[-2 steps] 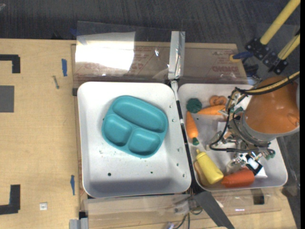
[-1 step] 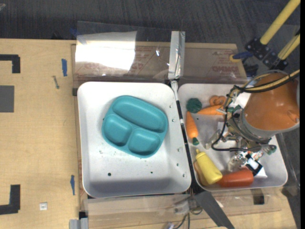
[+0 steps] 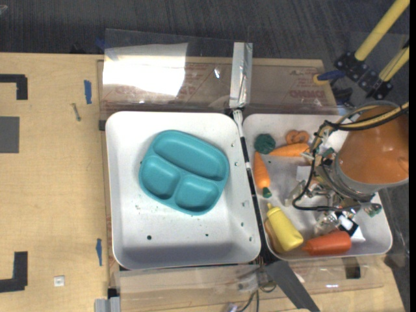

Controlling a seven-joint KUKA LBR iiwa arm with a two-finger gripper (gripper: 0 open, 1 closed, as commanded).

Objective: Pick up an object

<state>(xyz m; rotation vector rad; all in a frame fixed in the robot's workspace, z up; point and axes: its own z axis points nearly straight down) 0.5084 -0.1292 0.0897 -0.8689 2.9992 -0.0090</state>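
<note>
The right white bin holds several toy foods. A green piece and a small orange piece lie at its far left. Beside them lies an orange carrot, and a second carrot runs along the left wall. A yellow bottle and a red-orange piece rest near the front wall. My gripper hangs low over the middle of this bin, beneath the orange wrist band and a tangle of cables that hide its tip. Nothing shows held in it.
The left white bin carries a teal divided plate in its middle. A clear plastic panel stands behind the bins. Yellow rods rise at the far right. Wooden bench surface stretches to the left.
</note>
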